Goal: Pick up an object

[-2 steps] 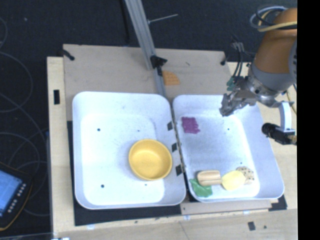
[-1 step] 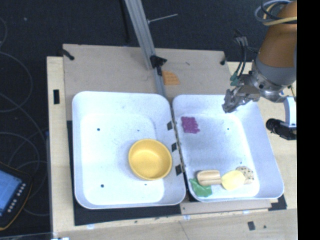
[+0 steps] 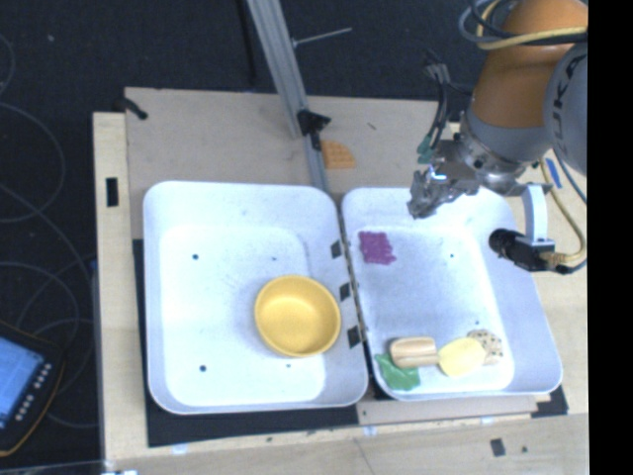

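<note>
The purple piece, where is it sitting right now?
The purple piece lies flat in the right-hand bin, near its upper left corner beside the divide between the bins, below and left of the tool.

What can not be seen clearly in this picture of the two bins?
- End effector, camera view: too small and blurred to tell its finger state.
- Green object, right bin near corner: partly covered by the tan block.
- Speckled object: half hidden behind the yellow object.
</note>
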Robot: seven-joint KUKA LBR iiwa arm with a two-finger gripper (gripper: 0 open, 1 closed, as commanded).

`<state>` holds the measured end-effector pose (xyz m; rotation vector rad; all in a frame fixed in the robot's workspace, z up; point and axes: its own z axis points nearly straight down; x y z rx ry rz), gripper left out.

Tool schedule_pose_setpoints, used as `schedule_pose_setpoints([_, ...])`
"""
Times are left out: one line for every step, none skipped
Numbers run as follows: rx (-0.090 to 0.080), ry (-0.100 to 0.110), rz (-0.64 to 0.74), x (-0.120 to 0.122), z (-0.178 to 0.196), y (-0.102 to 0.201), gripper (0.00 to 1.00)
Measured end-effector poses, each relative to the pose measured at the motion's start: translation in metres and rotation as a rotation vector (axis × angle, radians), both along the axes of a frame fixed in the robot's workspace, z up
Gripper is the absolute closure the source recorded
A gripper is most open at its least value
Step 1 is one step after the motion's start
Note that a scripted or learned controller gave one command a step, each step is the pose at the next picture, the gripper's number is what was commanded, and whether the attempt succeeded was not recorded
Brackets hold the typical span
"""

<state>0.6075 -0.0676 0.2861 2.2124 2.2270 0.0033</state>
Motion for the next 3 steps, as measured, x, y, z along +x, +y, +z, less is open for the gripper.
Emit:
schedule_pose_setpoints([0.0,0.003,0.0,0.003,-0.003,0.052,1.0])
schedule_pose_setpoints([-0.001,0.002,-0.001,0.02,-0.022,0.096,1.0])
schedule_pose_setpoints([0.0,0.001,0.0,0.032,-0.02,0.139,1.0])
